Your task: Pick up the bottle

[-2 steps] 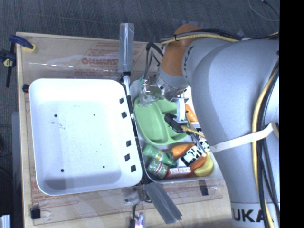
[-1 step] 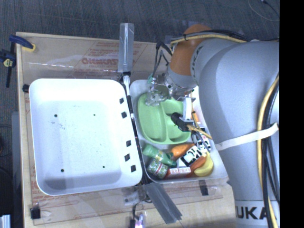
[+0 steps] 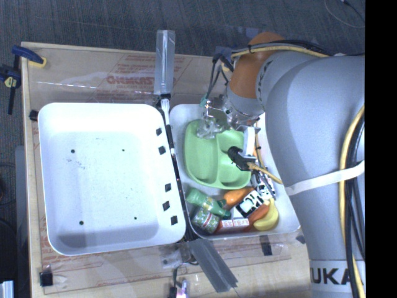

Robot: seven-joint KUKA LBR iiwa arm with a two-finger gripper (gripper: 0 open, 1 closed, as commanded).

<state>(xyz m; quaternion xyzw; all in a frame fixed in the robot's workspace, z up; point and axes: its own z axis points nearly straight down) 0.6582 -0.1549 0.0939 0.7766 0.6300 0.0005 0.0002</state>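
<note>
Bottle [image 3: 206, 211] first: it sits at the lower left of the right bin [image 3: 178, 120], green and crinkled, lying on its side among the clutter. Just right of it are an orange carrot-like piece [image 3: 236, 197], a black-and-white packet [image 3: 254, 202] and a yellow banana-shaped toy [image 3: 268, 218], all packed close along the bin's lower edge. Above them a pale green tray [image 3: 211, 166] fills the middle of that bin.

And the gripper [image 3: 209, 121] is up at the top of the tray, well apart from the bottle, hanging over the tray's upper rim below the orange band of the arm [image 3: 310, 123]. Whether it is spread or pressed together I cannot tell from this angle; nothing is visibly caught in it.

So the job in hand looks like the approach, and it has a way to go. To do it well, the arm should travel down the frame past the tray, come in from above, and close across the bottle's narrow width, not along its length, keeping clear of the bin wall and the carrot piece.

As for the lie: the bottle's long axis seems to run on a diagonal, from upper left down to lower right. Which end is the cap is too blurred to call.

Left bin [image 3: 99, 179] sits alongside.
</note>
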